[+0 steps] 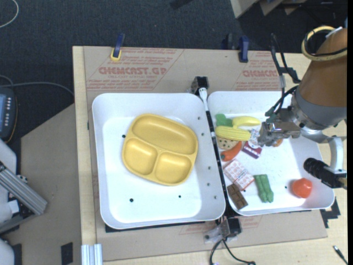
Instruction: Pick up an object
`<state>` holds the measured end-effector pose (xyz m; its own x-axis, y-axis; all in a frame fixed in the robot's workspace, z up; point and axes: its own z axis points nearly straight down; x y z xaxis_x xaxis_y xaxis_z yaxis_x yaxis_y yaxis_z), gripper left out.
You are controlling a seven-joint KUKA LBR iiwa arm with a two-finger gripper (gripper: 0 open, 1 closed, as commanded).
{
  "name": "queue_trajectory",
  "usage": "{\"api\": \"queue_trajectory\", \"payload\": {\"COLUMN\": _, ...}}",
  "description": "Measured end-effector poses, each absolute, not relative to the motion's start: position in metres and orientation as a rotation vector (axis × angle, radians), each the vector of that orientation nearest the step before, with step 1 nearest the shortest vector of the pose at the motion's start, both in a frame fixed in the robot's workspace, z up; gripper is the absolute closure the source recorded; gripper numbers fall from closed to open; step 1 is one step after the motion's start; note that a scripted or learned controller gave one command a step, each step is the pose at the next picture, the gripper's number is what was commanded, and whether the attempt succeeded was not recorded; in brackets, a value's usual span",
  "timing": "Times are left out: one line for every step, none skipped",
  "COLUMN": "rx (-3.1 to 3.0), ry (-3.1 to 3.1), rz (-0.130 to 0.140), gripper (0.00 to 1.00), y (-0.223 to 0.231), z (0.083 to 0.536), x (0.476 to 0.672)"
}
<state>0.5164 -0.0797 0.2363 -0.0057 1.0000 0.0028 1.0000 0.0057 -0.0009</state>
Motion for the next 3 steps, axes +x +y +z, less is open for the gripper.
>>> {"api": "queue_trajectory", "payload": {"rx": -2.214, "ry": -2.224, "rz": 0.000, "gripper": 1.00, "y": -0.022, "z": 0.239, "x": 0.503}}
{"api": "queue_trajectory", "payload": {"rx": -2.212, "ry": -2.225, "rz": 0.002, "gripper": 1.00, "y": 0.039, "z": 0.222, "x": 0.491}}
{"api": "queue_trajectory", "payload": {"rx": -2.221, "ry": -2.223, "rz": -0.003, "gripper": 1.00, "y": 0.036, "z": 0.233, "x": 0.491}}
